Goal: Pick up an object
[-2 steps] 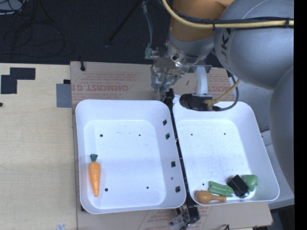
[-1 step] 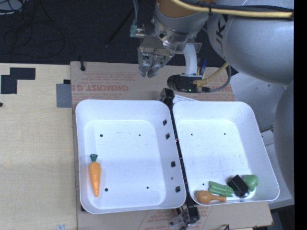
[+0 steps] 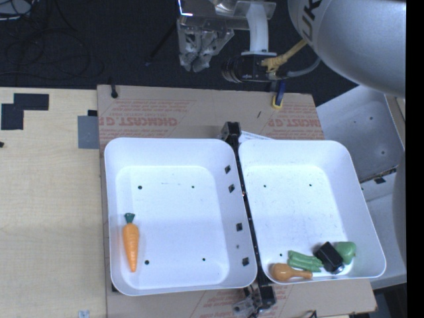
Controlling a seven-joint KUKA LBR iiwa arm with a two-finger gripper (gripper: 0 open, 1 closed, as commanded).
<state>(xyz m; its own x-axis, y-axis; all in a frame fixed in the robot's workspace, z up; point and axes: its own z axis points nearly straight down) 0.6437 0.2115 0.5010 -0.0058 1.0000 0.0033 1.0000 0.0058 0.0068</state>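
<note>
An orange toy carrot (image 3: 131, 242) with a green top lies in the left bin (image 3: 165, 146), near its front left corner. In the front right corner of the right bin (image 3: 298, 148) several small things lie bunched together: an orange pear-shaped toy (image 3: 289, 272), a green pea pod (image 3: 305, 261), a black block (image 3: 329, 256) and a green piece (image 3: 346, 249). My gripper (image 3: 197, 57) hangs high above the back edge of the bench, behind the left bin and far from every object. Nothing shows beneath it.
A black divider with clips (image 3: 238, 204) runs between the two bins. Both bins rest on a brown cardboard sheet (image 3: 165, 114). The arm's large grey body (image 3: 351, 25) fills the upper right, and a yellow cable (image 3: 281, 58) hangs beside the gripper.
</note>
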